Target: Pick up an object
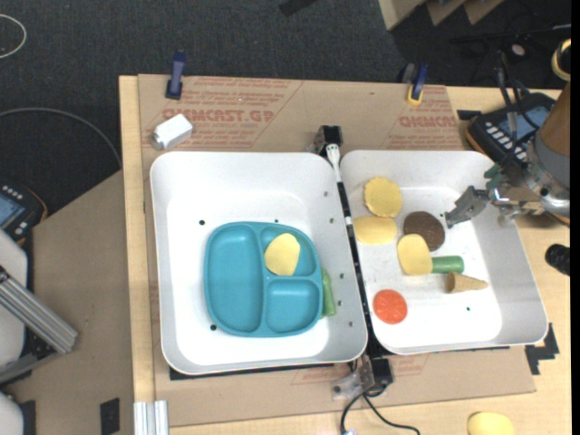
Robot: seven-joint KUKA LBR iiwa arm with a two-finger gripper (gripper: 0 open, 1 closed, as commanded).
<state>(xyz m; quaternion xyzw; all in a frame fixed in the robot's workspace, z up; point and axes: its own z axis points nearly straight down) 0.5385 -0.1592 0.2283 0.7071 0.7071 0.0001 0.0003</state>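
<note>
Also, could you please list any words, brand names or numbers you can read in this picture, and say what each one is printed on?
"SHAMCAST.G..." is roughly how the red print reads on the brown cardboard sheet behind the left white bin; the letters are blurred, so this is uncertain.
A second red print on the same sheet, behind the right white bin, is too blurred to read.

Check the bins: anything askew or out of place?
One oddity: a thin green piece sits wedged on edge between the teal divided plastic tray and the left white bin's wall, not lying flat. Nothing looks spilled or damaged.

Bright, even light; soft focus.
</note>
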